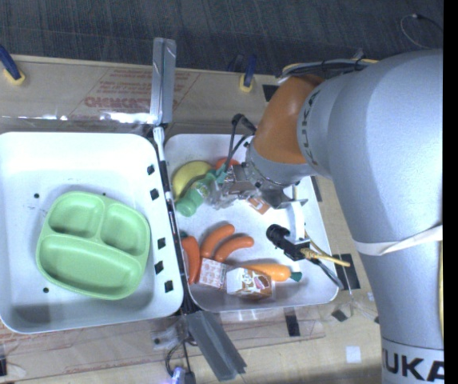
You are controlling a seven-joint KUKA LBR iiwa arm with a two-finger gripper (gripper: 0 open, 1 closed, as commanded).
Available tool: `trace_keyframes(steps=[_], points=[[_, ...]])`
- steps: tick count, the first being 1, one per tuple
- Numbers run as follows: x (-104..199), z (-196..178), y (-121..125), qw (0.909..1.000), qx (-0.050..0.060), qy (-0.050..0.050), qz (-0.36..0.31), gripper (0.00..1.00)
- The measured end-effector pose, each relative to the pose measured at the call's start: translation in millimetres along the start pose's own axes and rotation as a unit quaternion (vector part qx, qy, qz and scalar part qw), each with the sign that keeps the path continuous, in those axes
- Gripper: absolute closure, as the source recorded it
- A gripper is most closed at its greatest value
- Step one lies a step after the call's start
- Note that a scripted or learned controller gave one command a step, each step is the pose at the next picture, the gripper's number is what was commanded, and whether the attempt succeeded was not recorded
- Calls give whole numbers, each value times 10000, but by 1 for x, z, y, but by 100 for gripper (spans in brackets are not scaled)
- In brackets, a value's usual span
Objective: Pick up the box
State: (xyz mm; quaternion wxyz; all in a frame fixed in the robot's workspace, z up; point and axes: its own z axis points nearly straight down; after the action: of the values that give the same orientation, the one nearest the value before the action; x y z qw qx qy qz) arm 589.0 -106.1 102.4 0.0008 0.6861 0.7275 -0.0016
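In the camera view the arm reaches from the right into the right-hand bin (322, 282). Its gripper (230, 186) sits low over the far half of that bin, among a yellow banana (189, 174) and a green bottle (191, 201). The clutter there hides its tips, so I cannot tell whether it is apart or closed, and nothing can be seen held in it.

The small white-and-red box (211, 273) lies near the bin's front wall, just left of a printed packet (248, 283) and beside an orange carrot (276, 272). I judge this to be the task's thing, though a small orange-and-white item (258, 205) close under the wrist might also be a carton.

The relation that matters is this: the box is well apart from the gripper, toward the viewer and a little to the left, with two orange sausages (225, 242) lying between them. It looks nearly square and sits slightly askew, so its long axis is hard to read. A third sausage (190, 258) lies just beside its left edge — a descent there will likely be crowded.

The left bin (13, 154) holds a green divided plate (93, 246).
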Motion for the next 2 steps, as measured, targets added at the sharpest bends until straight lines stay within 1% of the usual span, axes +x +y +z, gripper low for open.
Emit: trace_keyframes(steps=[1, 2], points=[[54, -128, 47, 9973, 2, 18, 735, 100], [148, -89, 68, 9979, 22, 20, 640, 100]])
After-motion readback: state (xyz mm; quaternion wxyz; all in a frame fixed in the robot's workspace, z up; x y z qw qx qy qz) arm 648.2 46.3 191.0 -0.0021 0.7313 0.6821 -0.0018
